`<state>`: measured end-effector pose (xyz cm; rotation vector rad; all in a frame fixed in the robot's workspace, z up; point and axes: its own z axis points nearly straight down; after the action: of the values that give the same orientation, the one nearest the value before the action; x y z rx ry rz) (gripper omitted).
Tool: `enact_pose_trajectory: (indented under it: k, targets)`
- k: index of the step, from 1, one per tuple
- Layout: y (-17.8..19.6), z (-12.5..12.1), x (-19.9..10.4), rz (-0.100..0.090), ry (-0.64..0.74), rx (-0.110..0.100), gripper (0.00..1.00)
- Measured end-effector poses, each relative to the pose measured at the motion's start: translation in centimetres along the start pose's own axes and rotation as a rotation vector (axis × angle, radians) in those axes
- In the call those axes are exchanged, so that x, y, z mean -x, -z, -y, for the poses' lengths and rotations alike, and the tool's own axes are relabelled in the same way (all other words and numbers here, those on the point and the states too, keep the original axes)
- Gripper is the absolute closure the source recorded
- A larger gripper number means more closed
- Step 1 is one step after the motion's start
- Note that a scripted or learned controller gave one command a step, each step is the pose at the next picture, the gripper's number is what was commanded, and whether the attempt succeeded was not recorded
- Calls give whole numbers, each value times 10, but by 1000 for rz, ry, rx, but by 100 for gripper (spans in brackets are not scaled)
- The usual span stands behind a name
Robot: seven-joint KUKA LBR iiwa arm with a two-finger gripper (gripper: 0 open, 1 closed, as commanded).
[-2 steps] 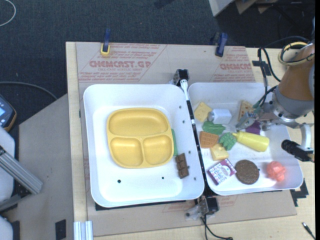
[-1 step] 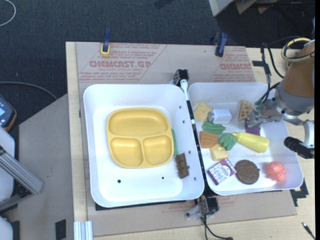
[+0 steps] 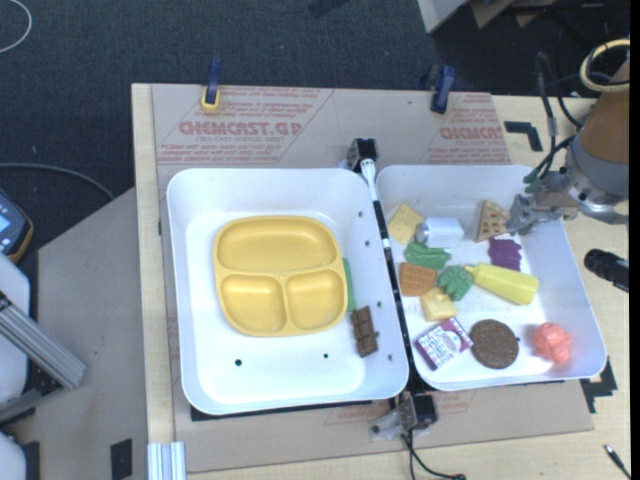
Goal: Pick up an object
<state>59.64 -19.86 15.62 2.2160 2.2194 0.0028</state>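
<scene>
Two shallow white plastic bins (image 3: 190, 268) are set on a cardboard-covered bench (image 3: 300, 118) above dark carpet (image 3: 150, 18). The two-finger gripper (image 3: 528, 211) is poised over the right bin's far edge, just beside a purple toy piece (image 3: 505, 254); its grasp cannot be told, the view being blurred there.

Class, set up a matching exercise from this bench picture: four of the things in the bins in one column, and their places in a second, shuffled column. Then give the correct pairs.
Things:
1. yellow divided plate
2. brown chocolate bar
3. pink toy
4. end effector

Places:
A. near corner of the right bin
B. far side of the right bin, beside the purple piece
C. middle of the left bin
D. left bin, by the wall dividing the bins

Pairs: 1-C, 2-D, 3-A, 4-B
</scene>
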Motion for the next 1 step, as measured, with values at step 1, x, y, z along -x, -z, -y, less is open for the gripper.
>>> enact_pose_trajectory:
  k: [1]
  targets:
    - [62,0,6,1,-1,1,100]
